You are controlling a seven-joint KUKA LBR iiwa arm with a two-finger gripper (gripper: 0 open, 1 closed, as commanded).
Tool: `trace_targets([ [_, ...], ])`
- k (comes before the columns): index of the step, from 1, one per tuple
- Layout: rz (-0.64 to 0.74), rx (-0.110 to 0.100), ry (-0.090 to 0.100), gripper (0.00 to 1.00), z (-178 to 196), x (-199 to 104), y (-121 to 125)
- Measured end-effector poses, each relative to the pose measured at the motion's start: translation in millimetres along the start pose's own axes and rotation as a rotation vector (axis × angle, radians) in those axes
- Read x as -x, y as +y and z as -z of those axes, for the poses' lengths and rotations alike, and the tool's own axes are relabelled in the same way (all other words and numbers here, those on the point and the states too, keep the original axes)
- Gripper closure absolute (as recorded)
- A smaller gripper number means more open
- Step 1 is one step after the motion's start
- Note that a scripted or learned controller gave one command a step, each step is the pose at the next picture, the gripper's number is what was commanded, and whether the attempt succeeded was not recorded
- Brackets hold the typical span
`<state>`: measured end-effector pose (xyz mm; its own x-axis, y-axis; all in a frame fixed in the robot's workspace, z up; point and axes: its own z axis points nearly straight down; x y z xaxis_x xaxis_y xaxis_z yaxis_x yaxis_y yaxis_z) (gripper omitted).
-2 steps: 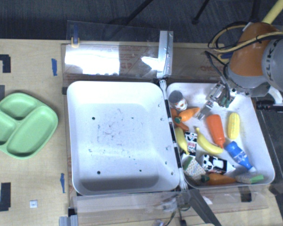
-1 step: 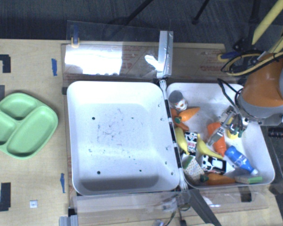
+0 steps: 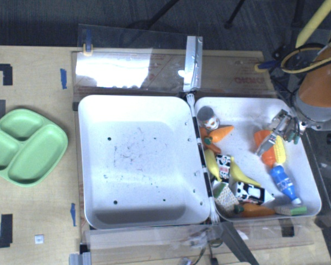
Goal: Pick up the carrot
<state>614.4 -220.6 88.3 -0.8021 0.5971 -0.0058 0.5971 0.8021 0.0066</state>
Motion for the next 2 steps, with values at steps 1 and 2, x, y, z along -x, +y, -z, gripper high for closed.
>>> trace_targets([
  [1, -0.001, 0.005, -0.008, 1.00, 12, 2, 2],
  [2, -0.042, -0.005, 0.004, 1.00, 77, -34, -27],
])
